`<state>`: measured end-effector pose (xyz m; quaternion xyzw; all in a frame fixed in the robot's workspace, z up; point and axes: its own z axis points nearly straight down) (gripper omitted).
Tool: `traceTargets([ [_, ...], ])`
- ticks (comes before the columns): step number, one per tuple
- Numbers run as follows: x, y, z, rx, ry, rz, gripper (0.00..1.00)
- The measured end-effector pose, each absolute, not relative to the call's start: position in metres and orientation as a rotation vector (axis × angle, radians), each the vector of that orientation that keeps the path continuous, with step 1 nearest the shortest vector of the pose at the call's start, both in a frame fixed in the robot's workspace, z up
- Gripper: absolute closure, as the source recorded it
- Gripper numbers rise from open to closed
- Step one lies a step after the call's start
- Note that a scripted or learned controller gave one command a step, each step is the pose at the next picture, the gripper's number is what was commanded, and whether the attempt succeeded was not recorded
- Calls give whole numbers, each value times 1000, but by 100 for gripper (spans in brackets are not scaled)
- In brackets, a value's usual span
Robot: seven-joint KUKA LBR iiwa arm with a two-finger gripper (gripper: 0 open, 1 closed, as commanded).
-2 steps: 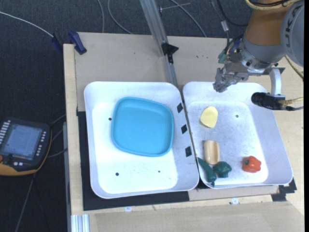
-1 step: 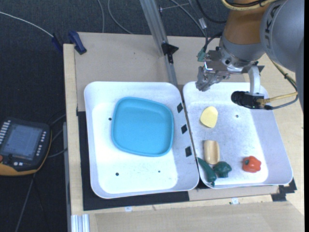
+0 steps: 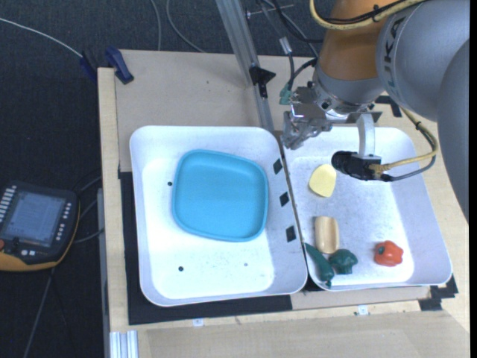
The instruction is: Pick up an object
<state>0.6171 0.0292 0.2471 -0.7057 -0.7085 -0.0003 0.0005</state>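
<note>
Yellow piece (image 3: 323, 180), tan block (image 3: 326, 233), red pepper (image 3: 387, 253) and green toy (image 3: 333, 261) are all lying loose in your right bin (image 3: 425, 200); nothing is lifted. At twelve o'clock from them, the gripper (image 3: 300, 134) is hovering; you cannot tell how its fingers are standing.

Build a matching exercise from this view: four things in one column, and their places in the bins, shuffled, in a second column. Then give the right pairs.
Things
1. blue plate
2. yellow piece
3. red pepper
4. green toy

Places
A. near corner of the right bin, on the side away from the divide
B. middle of the left bin
C. upper part of the right bin, below the pincer
D. near edge of the right bin, by the divide between bins

Pairs: 1-B, 2-C, 3-A, 4-D
</note>
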Motion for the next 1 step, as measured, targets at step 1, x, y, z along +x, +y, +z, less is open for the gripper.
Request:
traceTargets([
  [1,607,77,247,-2216,-2226,-2,100],
])
